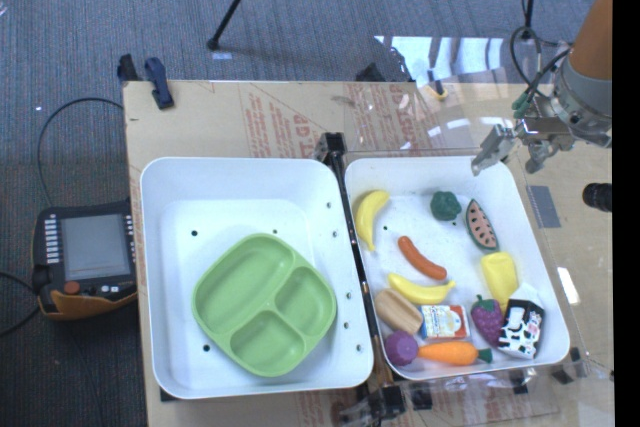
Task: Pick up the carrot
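Note:
The carrot (450, 353) is orange with a green stub at its right end. It lies flat along the front wall of the right bin (528, 205), between a purple plum (401, 348) and a cow-patterned milk carton (520, 328). My gripper (515, 153) hangs over the bin's back right corner, far behind the carrot. Its two fingers are spread open with nothing between them.
The right bin also holds two bananas (370, 215), broccoli (445, 206), a watermelon slice (481, 224), a sausage (422, 258), a yellow pepper (499, 273), bread (398, 311), a small carton (443, 321) and grapes (486, 318). The left bin (170, 205) holds a green divided plate (265, 303).

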Controlling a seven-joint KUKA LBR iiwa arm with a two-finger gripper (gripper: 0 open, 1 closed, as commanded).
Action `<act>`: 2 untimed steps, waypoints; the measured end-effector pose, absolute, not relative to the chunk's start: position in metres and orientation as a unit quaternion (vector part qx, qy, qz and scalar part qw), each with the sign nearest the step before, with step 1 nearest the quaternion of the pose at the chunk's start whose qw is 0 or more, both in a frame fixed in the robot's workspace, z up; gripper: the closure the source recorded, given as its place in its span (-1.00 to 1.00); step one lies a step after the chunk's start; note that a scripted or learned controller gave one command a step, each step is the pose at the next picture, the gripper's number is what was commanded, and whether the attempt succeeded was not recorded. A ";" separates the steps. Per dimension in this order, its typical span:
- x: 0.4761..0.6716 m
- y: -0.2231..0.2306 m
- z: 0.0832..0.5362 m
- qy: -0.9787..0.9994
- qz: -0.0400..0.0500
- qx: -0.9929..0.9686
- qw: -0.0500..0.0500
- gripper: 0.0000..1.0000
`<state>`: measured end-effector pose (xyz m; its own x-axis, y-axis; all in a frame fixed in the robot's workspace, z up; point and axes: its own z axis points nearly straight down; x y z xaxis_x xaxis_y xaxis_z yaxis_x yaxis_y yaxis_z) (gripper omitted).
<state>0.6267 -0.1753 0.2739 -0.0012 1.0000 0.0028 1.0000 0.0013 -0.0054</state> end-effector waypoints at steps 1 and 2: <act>0.556 -0.112 0.191 -0.707 0.004 -0.708 0.009 -1.00; 0.489 -0.167 0.092 -0.849 -0.003 -0.528 0.000 -1.00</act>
